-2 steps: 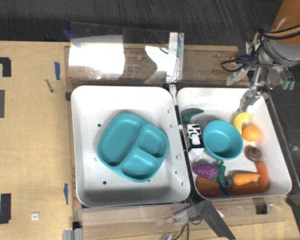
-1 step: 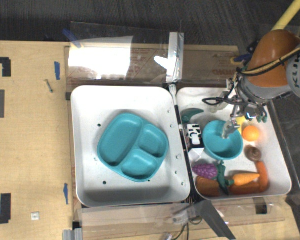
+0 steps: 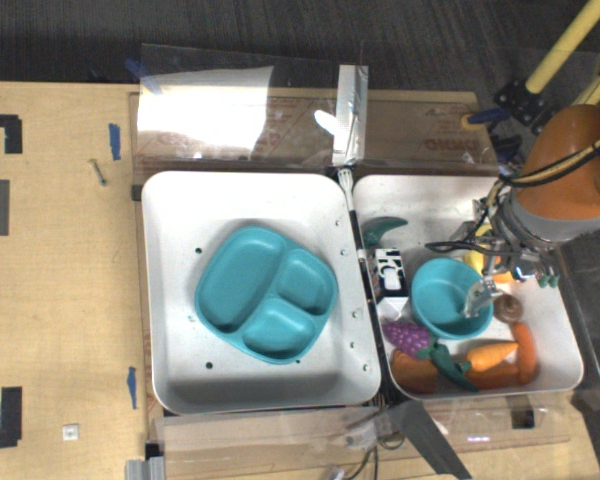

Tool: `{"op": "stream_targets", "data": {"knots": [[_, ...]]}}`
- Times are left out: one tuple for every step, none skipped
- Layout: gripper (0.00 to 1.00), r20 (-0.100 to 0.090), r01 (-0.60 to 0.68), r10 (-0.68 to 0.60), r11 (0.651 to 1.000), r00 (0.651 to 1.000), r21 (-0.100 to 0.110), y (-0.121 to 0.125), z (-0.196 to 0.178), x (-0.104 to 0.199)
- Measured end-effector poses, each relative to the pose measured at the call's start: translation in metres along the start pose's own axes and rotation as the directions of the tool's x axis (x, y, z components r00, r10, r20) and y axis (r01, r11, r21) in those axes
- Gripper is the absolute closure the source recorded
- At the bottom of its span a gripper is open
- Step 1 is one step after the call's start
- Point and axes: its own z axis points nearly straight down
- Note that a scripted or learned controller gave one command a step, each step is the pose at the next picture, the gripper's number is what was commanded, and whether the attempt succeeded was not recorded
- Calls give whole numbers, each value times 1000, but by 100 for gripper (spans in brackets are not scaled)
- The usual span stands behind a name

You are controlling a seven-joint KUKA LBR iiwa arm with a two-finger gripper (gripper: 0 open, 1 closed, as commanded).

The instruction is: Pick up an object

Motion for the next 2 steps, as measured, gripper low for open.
{"op": "stream_targets", "data": {"knots": [[0, 8, 20, -20, 1000, 1000, 1, -4, -2, 61], [0, 4, -99, 99, 995, 995, -4, 47, 0, -28]]}}
